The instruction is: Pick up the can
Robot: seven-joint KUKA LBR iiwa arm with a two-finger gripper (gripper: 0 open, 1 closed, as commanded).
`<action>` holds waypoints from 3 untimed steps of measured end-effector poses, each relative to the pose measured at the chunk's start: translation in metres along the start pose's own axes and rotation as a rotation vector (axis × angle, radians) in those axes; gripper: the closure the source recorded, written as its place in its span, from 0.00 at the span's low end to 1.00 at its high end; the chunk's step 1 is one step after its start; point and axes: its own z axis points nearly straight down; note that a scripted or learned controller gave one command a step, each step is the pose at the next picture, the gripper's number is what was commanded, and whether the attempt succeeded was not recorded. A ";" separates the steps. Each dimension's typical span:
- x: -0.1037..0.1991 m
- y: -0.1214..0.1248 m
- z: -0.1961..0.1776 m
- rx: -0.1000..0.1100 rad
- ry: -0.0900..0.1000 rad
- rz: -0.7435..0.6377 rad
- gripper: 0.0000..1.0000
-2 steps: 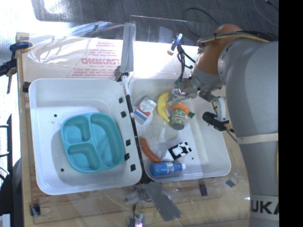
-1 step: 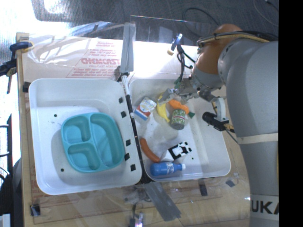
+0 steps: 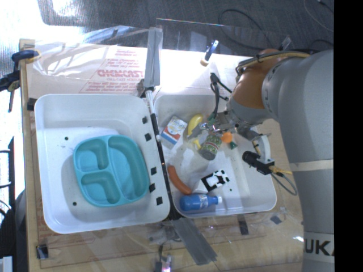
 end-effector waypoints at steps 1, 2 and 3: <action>0.006 -0.052 0.002 0.004 0.000 0.052 0.00; 0.006 -0.051 -0.009 0.004 0.000 0.048 1.00; 0.095 0.003 -0.099 0.003 0.001 0.108 1.00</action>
